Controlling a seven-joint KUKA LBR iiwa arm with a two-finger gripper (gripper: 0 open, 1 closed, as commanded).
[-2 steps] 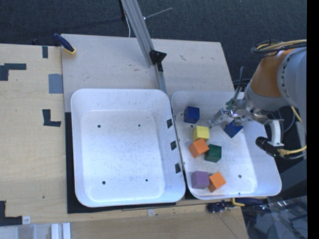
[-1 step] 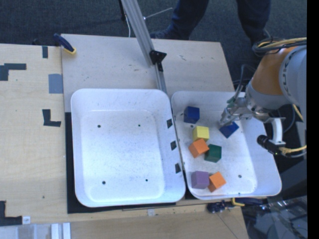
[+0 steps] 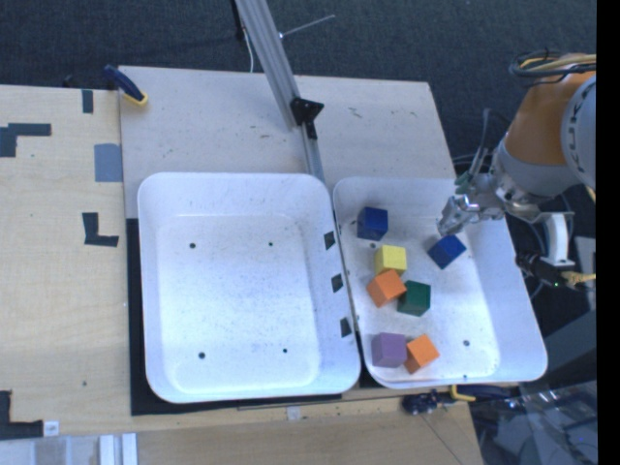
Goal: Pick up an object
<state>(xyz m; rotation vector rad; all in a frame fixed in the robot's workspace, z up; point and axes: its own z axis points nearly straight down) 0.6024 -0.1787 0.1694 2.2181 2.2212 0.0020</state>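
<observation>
The right bin (image 3: 504,289) holds several coloured cubes. A blue cube (image 3: 372,223) lies near the bin's back left. A yellow cube (image 3: 392,258), an orange cube (image 3: 387,286) and a green cube (image 3: 415,298) cluster in the middle. At the front sit a purple cube (image 3: 389,349) and a second orange cube (image 3: 421,353). My gripper (image 3: 453,221) hangs over the bin's back right part, directly above and touching or nearly touching a second blue cube (image 3: 447,251). Whether that cube is gripped is unclear.
The left bin (image 3: 232,177) stands beside the right one, sharing a middle rim. A slanted metal pole (image 3: 276,56) rises behind the bins. Cables and the arm's orange band (image 3: 542,124) are at the right edge.
</observation>
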